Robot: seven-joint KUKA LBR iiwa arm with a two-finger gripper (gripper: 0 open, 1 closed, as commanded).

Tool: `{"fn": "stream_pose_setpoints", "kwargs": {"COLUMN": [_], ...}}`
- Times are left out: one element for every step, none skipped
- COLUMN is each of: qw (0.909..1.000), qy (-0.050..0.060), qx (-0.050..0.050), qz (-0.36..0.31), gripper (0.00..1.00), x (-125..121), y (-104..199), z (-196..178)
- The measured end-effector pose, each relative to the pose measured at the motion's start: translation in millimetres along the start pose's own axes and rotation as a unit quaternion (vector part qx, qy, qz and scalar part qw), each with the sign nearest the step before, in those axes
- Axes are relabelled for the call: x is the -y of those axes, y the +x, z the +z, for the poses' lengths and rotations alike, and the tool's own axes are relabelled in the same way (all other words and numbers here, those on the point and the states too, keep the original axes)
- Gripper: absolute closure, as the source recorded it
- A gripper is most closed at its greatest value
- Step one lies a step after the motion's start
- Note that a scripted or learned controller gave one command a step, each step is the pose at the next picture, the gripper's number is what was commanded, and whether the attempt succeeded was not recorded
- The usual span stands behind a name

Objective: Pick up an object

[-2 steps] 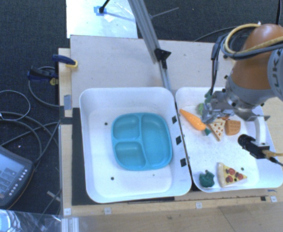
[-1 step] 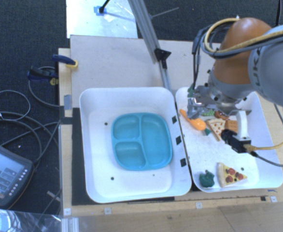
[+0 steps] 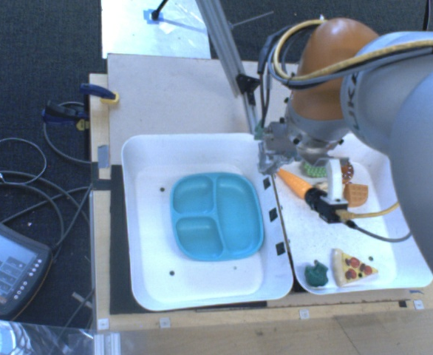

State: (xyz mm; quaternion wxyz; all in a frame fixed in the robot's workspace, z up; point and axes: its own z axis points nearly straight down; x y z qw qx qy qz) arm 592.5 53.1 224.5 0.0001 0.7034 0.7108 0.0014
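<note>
We take the carrot [image 3: 296, 183] as the thing to pick and as our landmark. It lies in the right bin [image 3: 309, 235], close to the wall shared with the left bin [image 3: 148, 198]. Its long axis runs on a slant, from its upper-left end down toward the lower right of the view.

The gripper [image 3: 270, 157] hangs just off the carrot's upper-left end, almost over the shared wall, so the carrot lies to the lower right of it. The wrist hides the tips, and we cannot tell whether the jaws are open or closed; nothing shows between them.

We judge that the coming move turns on this offset. The gripper would need to shift along the carrot's axis toward its middle and close across the narrow width, not along the length.

A waffle-like piece [image 3: 355, 194] sits just right of the carrot. A pizza slice [image 3: 353, 266] and a small green toy [image 3: 317, 274] lie well below it. The blue plate [image 3: 218, 217] lies left of it, beyond the wall.
</note>
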Motion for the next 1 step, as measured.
{"fn": "stream_pose_setpoints", "kwargs": {"qw": [1.0], "qy": [-0.001], "qx": [0.001], "qz": [0.0], "gripper": [1.0], "x": [-26.1], "y": [42.3], "z": [5.9]}}
